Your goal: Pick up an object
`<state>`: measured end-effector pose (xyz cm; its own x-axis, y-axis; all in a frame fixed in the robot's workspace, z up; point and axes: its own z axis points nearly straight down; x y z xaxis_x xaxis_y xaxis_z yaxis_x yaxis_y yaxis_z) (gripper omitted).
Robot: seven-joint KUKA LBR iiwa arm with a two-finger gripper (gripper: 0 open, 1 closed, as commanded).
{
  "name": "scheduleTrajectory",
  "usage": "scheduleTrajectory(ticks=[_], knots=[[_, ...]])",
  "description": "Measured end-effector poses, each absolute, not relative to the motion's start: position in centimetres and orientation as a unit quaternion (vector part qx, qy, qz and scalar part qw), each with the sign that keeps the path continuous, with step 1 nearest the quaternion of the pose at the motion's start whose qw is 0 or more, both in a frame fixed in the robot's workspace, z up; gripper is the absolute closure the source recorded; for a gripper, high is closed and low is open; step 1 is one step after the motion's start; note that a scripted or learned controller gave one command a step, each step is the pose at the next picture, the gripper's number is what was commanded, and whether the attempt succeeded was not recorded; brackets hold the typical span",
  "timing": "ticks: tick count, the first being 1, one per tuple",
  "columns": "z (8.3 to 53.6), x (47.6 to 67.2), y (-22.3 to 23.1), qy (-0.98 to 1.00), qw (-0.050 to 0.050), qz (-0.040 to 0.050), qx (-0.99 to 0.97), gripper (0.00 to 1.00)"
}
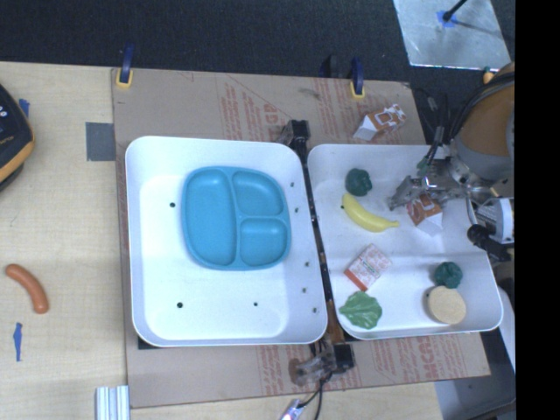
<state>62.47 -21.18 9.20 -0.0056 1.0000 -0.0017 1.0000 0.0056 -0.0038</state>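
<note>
The pincer [418,195] hangs low over the far right part of the right bin [398,326], its metal fingers spread to a narrow gap; whether they grip anything I cannot tell. Directly beneath and just toward the camera from it lies a small brown and white packet [426,210], touching or overlapped by the fingertips (the view is too coarse to say which). To the left of the pincer, near it, a yellow banana [367,216] lies slantwise, and just beyond the banana's upper end sits a dark green round piece [358,181]. Toward the camera and to the left of the pincer rests a red and white carton [368,266], with a leafy green lettuce toy [360,310] further on at the bin's near edge. Toward the camera and slightly right of the pincer are a second dark green piece [448,274] and a tan round disc [446,304], just beside each other. Well to the left, the left bin [157,313] holds a blue divided plate [236,217].
</note>
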Motion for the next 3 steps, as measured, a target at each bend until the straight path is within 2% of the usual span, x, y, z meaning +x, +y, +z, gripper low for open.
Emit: scheduleTrajectory(ticks=[1, 2, 3], knots=[[10.3, 62.5, -21.2, -0.710, 0.001, 0.0025, -0.704, 1.00], [9.2, 65.1, -15.4, -0.708, 0.012, 0.0105, -0.706, 1.00], [19.3, 65.0, -7.2, -0.709, 0.001, 0.0001, -0.705, 1.00]])
